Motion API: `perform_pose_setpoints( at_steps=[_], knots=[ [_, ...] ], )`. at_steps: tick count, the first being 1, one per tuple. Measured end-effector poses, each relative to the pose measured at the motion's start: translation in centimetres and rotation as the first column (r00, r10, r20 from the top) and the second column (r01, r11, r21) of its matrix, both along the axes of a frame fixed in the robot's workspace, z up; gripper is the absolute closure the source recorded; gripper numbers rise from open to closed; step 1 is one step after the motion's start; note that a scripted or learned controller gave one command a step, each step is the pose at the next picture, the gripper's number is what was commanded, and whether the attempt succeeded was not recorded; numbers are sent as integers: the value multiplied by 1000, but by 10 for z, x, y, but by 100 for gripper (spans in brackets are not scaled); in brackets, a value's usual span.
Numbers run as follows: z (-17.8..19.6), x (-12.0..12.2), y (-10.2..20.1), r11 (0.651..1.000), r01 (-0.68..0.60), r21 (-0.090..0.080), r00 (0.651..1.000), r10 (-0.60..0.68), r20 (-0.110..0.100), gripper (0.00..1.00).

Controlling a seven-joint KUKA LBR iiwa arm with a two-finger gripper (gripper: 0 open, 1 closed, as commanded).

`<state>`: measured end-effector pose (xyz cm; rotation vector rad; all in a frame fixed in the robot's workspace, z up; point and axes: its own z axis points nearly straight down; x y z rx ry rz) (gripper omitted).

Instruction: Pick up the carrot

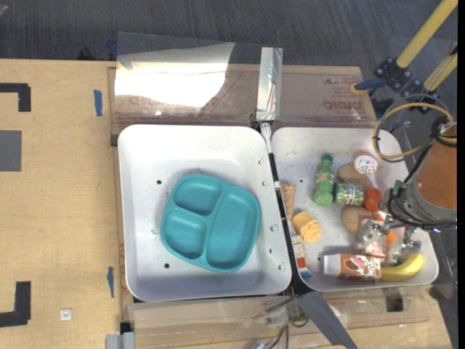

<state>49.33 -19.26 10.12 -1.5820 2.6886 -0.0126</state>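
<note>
The carrot (393, 237) appears as a small orange piece in the right bin (305, 145), near its right wall and just above the banana (404, 267). Most of it is hidden by the gripper. My gripper (379, 236) hangs low over that spot, reaching in from the right under the arm's orange band (442, 177). It sits right beside or on the carrot, and whether it touches the carrot cannot be made out. Its metal parts blend with the items beneath.
The right bin is crowded: a green bottle (323, 179), a small can (349, 194), a red piece (373, 198), a potato (352, 219), a lying white bottle (352, 265), a yellow corn piece (309, 228). A teal divided plate (211, 222) lies in the left bin (138, 158).
</note>
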Motion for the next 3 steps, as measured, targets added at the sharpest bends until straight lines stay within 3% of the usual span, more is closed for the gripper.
perform_pose_setpoints(
  at_steps=[1,3],
  knots=[
    [75,0,52,1000,-12,-3,1000,12,-12,100],
    [93,4,55,1000,-8,2,1000,8,-2,100]
  ],
)
